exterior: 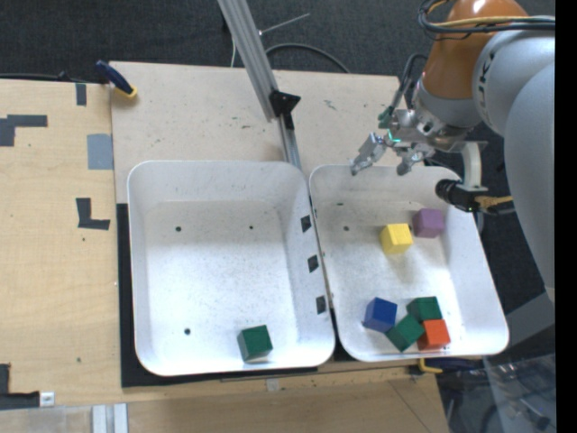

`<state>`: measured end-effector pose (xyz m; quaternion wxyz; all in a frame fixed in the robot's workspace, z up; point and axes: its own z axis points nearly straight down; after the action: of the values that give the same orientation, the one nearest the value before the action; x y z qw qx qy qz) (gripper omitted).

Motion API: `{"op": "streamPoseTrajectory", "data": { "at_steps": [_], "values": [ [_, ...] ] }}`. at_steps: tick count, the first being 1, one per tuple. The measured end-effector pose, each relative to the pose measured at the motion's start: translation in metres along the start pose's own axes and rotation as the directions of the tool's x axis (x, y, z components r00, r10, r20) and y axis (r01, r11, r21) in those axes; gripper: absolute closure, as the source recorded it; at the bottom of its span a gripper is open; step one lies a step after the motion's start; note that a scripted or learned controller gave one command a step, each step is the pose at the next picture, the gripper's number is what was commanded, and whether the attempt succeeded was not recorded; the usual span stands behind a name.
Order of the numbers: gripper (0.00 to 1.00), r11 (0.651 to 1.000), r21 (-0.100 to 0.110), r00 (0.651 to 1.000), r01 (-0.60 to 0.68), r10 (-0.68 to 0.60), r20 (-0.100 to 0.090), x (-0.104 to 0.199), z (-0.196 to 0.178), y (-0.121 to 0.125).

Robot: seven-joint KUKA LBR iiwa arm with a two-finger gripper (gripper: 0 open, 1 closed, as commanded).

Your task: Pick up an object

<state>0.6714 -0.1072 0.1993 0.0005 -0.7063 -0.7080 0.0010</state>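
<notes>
A single fixed camera looks down at a slant on the bench [207, 106], far enough back to take in both the left bin [144, 242] and the right bin [478, 269] whole. The arm [505, 70] enters from the right; its height is hard to judge.

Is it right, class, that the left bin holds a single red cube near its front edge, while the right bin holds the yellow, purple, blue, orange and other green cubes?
Not quite. In the camera view, the single cube near the front edge of the left bin is green, not red. The rest stands: the right bin holds the yellow cube, purple cube, blue cube, orange cube and green cubes.
</notes>
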Motion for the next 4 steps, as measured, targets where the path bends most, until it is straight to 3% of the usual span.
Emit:
{"op": "streamPoseTrajectory", "data": {
  "at_steps": [2,3,4],
  "values": [
    [0.0,1.0,0.005,1.0,-0.001,0.001,0.0,-0.007,0.104,-0.001],
    [1.0,1.0,-0.001,1.0,0.001,-0.001,0.001,-0.007,0.09,0.0],
    [1.0,1.0,-0.007,1.0,-0.001,0.001,0.0,-0.009,0.029,-0.006]
  ]
}}
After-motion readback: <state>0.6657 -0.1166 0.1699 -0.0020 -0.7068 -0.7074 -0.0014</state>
